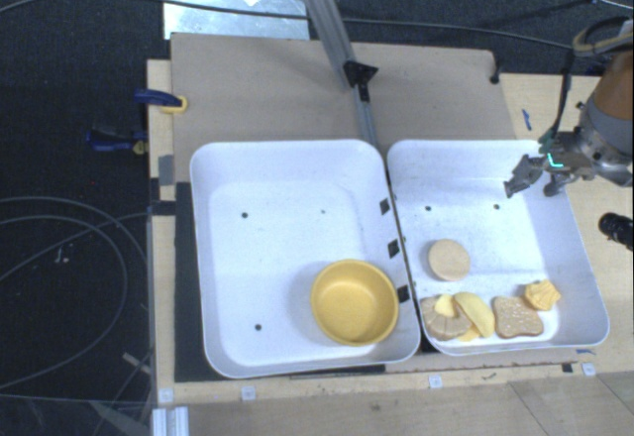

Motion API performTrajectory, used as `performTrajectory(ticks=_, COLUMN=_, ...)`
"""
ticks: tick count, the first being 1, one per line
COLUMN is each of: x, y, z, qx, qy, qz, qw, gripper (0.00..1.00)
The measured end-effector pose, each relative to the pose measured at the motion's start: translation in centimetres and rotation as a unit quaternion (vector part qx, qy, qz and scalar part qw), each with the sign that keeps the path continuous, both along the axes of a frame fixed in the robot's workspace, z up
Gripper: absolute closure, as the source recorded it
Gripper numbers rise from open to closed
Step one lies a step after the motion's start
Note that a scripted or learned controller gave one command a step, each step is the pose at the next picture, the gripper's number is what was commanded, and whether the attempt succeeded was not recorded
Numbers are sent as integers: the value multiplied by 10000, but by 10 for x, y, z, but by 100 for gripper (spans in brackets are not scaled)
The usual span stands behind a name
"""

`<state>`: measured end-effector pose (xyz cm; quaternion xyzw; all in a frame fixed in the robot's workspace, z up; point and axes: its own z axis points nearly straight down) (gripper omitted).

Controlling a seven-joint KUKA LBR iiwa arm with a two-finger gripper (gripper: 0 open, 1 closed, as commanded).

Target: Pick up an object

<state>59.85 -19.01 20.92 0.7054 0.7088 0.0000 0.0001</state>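
Observation:
My gripper (536,180) hangs above the far right part of the right bin (475,166), open, with nothing between its fingers. Well below it in that bin lie a round tan cracker (449,260), a slice of toast (517,317), a small orange-yellow piece (542,295), a yellow banana-like piece (475,313) and a brownish piece with a yellow chunk (443,317) along the near edge. A yellow bowl (354,300) sits in the near right corner of the left bin (258,216).
A grey pole (327,8) slants from the top down to the seam between the bins. Blue and yellow clamps (149,117) grip the bench's left edge. Cables lie on the dark floor to the left.

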Motion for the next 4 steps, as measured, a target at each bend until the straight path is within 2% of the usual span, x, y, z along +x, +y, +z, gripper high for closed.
performTrajectory(ticks=1, x=0, y=0, z=1, qx=-2, qy=-8, qz=1, qw=10000, gripper=0)
performTrajectory(ticks=4, x=0, y=-2, z=-120, qx=-1, qy=8, qz=-21, qw=10000, gripper=0)
